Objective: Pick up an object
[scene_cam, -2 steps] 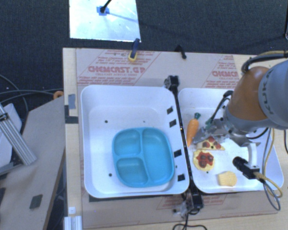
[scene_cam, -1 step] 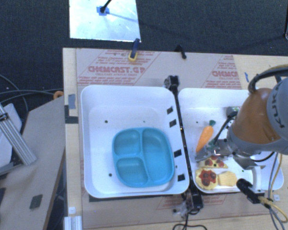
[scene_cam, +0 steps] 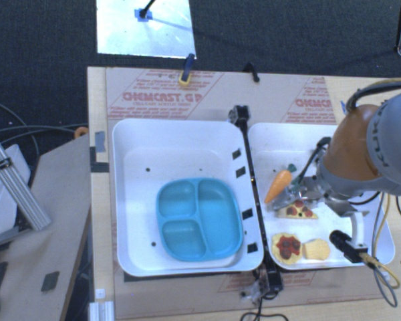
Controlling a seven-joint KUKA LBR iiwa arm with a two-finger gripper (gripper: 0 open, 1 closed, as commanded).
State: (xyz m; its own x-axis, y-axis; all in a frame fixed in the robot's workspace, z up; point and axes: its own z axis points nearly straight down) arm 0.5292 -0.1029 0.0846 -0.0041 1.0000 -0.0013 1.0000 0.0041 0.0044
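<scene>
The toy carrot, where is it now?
The toy carrot lies in the right bin, near its left wall, just above the pizza slice and beside the gripper.

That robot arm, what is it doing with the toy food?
The arm reaches into the right bin, where toy food lies: a carrot, a pizza slice, and a plate with red sauce. Its gripper is low between the carrot and the pizza slice. The left bin holds a blue divided tray.
</scene>
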